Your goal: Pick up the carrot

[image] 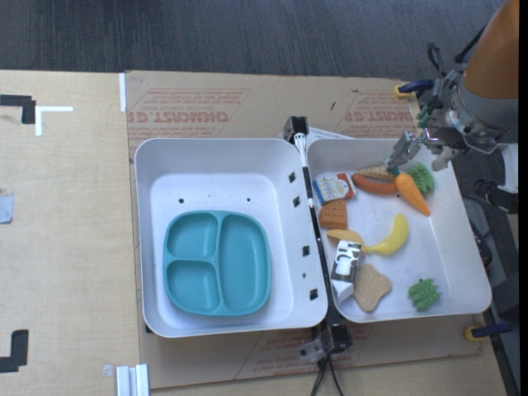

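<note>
Carrot: orange plastic carrot with green top [412, 192] lies slanted near the right bin's [462, 246] far right corner, touching a red sausage [375, 185].
Jaws: gripper [404, 151] hangs above the bin's far edge, just beside the carrot; grip state cannot be told.
Open room: bare floor along the right wall, between carrot and green broccoli piece [424, 294].
Left bin: holds a teal divided plate [218, 263].
</note>
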Controlling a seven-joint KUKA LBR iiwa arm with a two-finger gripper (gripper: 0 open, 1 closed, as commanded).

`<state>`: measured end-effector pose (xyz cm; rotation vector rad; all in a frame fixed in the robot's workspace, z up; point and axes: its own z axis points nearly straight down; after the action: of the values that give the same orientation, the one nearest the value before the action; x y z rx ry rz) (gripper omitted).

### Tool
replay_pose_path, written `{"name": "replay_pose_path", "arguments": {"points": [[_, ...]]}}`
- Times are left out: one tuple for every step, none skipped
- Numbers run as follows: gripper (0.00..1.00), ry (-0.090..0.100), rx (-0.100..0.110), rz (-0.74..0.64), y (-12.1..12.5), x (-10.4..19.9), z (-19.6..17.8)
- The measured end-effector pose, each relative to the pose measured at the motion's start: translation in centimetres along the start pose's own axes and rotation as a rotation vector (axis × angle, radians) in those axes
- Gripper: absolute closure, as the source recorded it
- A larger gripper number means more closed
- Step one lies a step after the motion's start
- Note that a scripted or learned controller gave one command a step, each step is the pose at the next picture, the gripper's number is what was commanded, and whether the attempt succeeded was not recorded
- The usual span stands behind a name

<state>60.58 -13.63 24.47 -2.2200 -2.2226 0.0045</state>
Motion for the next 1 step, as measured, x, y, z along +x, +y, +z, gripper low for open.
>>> {"name": "replay_pose_path", "arguments": {"points": [[0.00, 0.001, 0.002, -0.037, 0.74, -3.67, 10.29]]}}
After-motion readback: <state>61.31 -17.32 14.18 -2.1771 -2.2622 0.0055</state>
